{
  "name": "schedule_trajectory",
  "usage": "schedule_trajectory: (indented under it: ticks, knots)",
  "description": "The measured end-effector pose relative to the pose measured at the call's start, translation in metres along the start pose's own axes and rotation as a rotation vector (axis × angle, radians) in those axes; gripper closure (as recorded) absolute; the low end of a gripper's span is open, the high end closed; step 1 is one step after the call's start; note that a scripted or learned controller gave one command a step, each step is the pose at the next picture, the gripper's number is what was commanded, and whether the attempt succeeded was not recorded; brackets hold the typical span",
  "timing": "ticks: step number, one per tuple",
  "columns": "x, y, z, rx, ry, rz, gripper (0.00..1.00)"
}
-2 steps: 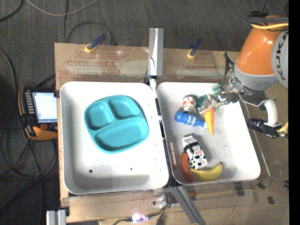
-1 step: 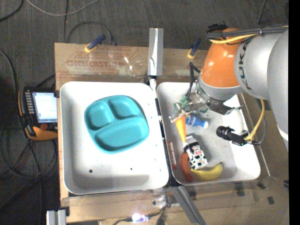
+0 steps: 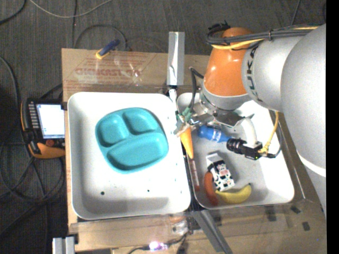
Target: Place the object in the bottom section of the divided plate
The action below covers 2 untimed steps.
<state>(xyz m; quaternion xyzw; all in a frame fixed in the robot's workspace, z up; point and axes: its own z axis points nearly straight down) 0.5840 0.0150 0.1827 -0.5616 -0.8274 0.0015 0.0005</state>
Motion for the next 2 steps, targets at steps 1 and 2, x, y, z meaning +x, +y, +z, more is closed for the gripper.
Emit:
schedule_trajectory:
  ticks: [1,2]
  knots:
    - [0.042,0.024,0.044,-0.003,0.002,-0.085,1.0]
    - [0.053,0.025,0.045,0.001,0.016,-0.098,0.0]
